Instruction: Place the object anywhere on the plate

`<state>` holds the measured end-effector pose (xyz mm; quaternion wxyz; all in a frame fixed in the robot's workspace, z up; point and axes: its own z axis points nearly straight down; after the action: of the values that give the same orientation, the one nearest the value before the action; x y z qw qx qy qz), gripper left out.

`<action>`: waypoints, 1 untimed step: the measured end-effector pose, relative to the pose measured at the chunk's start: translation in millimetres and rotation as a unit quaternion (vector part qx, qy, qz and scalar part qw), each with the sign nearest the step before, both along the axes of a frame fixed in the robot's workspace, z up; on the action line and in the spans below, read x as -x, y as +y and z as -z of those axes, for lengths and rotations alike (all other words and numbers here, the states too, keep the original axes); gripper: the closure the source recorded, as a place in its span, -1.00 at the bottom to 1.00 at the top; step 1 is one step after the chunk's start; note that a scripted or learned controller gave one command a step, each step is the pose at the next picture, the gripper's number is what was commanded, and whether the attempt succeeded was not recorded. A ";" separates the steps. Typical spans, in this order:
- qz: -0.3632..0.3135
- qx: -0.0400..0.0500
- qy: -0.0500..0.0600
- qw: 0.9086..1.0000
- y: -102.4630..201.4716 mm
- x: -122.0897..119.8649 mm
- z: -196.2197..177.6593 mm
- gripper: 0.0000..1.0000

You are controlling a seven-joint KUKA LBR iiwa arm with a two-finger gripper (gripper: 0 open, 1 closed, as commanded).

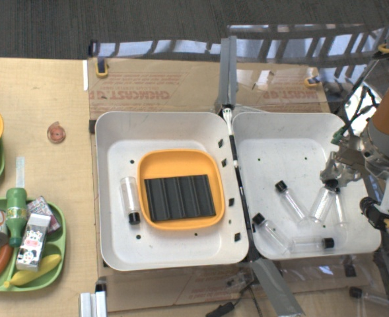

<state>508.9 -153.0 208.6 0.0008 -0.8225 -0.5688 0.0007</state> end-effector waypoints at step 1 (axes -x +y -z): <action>-0.018 0.001 0.001 1.000 -62.6 -57.6 5.0 1.00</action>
<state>566.5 -215.5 203.6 0.0005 -0.8124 -0.5831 0.0019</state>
